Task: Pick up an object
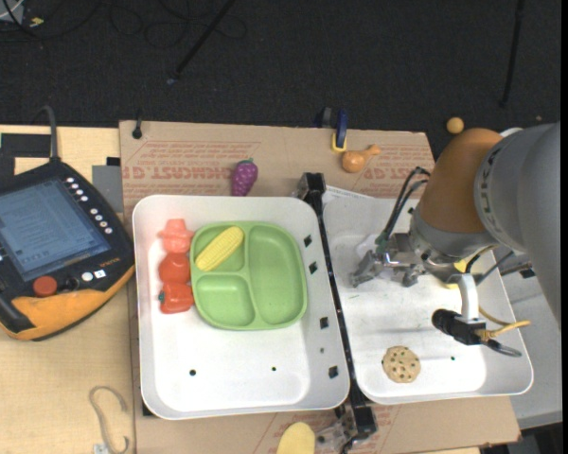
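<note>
We look down on a bench with two shallow white bins side by side. Farthest from the gripper, at the view's left edge, a teach pendant with a grey screen and orange casing lies on the bench. Closer in, still well to the gripper's left, is the left bin. It holds a red and salmon toy figure lying just against the left edge of a green divided plate. A yellow corn cob rests in the plate's upper left compartment. Above that bin and up-left of the gripper, a small purple bunch of grapes sits on the cardboard sheet under both bins. Below and to the gripper's left, past the near edge of the bins, we see a rounded yellow object that we cannot identify. An orange pear-shaped toy lies on the cardboard above the gripper. The gripper itself hangs low over the left half of the right bin; we cannot tell whether it is open or closed, and we see nothing held in it. A chocolate chip cookie lies flat on that bin's floor, below the gripper and apart from it. The grey arm with its orange band enters from the right.
</note>
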Controlling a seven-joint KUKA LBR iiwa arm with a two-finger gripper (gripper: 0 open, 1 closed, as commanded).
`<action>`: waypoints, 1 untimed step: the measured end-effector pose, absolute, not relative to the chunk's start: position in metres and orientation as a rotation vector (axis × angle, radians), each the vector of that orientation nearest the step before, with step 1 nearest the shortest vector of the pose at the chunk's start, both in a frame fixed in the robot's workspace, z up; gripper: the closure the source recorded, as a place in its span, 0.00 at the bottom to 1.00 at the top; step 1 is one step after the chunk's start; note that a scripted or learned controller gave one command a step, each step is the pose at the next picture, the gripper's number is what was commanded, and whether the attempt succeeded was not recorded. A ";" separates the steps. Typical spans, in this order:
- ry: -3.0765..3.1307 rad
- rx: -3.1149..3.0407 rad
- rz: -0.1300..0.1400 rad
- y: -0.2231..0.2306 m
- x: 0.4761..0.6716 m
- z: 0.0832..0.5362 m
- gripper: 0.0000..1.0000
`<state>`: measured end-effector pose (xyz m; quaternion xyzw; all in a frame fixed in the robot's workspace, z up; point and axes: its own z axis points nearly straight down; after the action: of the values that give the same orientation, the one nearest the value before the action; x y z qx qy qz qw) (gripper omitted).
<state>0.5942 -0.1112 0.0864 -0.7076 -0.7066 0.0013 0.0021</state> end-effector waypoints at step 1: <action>-2.210 -2.226 0.003 -0.114 0.594 0.097 1.00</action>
<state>0.5939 -0.1136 0.0973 -0.7097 -0.7045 0.0011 0.0025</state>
